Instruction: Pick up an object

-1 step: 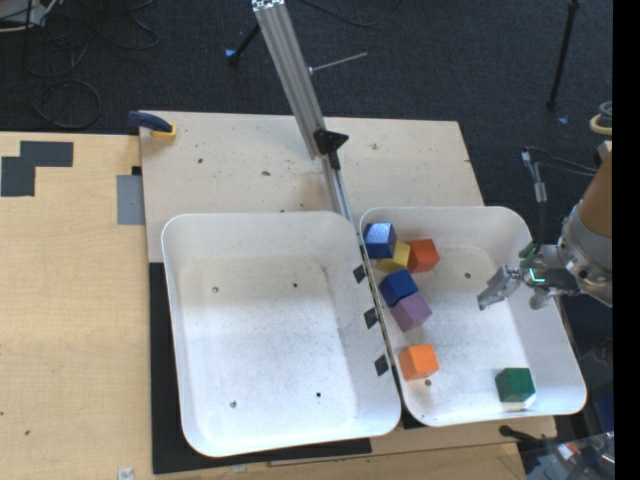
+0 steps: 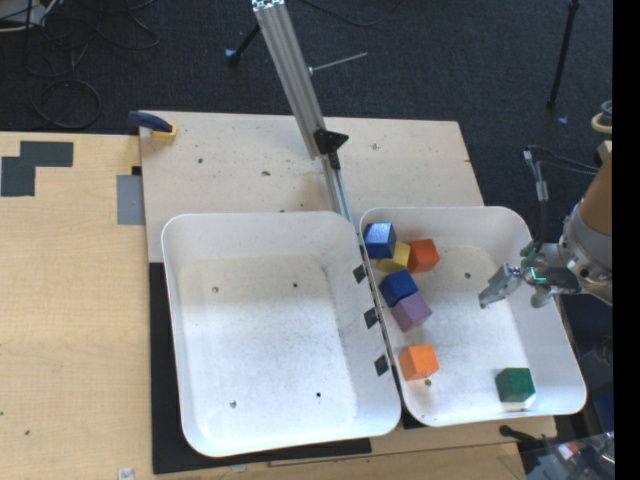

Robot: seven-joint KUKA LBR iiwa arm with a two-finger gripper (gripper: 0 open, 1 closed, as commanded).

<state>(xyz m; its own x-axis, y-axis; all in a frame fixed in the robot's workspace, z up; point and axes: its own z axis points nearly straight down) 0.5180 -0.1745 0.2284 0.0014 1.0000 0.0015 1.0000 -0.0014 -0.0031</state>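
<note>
Seen from above at a slant: two shallow white bins side by side on a pale bench [image 2: 400, 158]. Left bin [image 2: 200, 268] bare but for dark specks. Right bin [image 2: 500, 223] holding seven blocks.

Clustered against the right bin's left wall, near its far corner: a light blue block [image 2: 378, 236], a yellow block [image 2: 399, 256] just beside it, a red-orange block [image 2: 423, 255] touching the yellow. Just nearer along the same wall: a dark blue block [image 2: 398, 286], then a purple block [image 2: 411, 311] touching it. Further along the wall toward the near edge, standing alone: an orange block [image 2: 419, 361]. Off by itself in the near right corner: a green block [image 2: 515, 384].

Reaching in over the right bin's right rim: the gripper [image 2: 497, 290], grey, above bare floor at mid-bin, well apart from every block. Fingers seemingly spread a little with nothing between them, though too small to read for sure. Probably paused before choosing a target; the orange or green block, each standing free, likely the easiest grasp, the cluster at the wall harder to get fingers around.

Slanting up from between the bins: a metal rail [image 2: 295, 78] with a checkered tip. At the bench's far left corner, a blue and yellow clamp [image 2: 153, 124]. To the left, a wooden tabletop [image 2: 60, 298] with grey patches. Beyond, dark carpet [image 2: 420, 28] strewn with cables and stand legs.
</note>
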